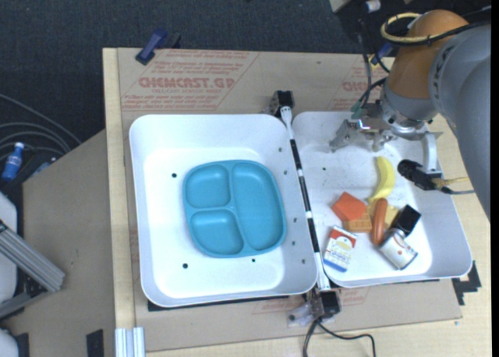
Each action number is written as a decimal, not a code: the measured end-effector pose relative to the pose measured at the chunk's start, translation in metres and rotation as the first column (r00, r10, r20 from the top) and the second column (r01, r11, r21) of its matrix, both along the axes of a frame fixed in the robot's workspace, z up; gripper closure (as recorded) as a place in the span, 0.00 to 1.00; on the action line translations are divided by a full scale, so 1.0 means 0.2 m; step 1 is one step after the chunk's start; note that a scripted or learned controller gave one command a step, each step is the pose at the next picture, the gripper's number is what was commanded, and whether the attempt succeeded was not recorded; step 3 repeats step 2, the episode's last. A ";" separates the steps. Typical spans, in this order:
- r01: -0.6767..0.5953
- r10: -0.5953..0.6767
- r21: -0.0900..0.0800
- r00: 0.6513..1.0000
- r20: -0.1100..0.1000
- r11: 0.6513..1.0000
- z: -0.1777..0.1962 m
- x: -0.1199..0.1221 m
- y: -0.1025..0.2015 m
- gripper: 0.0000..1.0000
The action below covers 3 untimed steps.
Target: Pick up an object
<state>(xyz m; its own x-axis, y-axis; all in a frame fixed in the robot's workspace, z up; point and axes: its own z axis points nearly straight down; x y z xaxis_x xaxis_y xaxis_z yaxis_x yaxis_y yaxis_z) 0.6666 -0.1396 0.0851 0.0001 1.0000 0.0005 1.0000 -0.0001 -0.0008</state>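
While arm reaches in from right, tool [360,134] sits over upper part of right white plastic bin [451,232]; finger state: cannot tell. Nothing seen held. Candidates clustered lower right of frame, near tool: yellow banana [383,178], orange block [349,207], small red-white carton [339,250]. Left white bin [152,192] holds blue divided plastic plate [232,207], kept apart from pick items. Judgement: pick not yet made.

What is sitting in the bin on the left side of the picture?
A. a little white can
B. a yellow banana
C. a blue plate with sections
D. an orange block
C. The blue plate with three sections lies in the left bin, while the banana, the can and the orange block all lie in the right bin.
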 end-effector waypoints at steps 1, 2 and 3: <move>0.000 0.000 -0.001 1.000 0.001 1.000 0.00 0.00 -0.03 0.00; 0.001 -0.001 -0.001 1.000 0.002 1.000 0.00 0.00 -0.08 0.00; 0.001 -0.001 -0.001 1.000 0.002 1.000 0.00 0.00 -0.08 0.00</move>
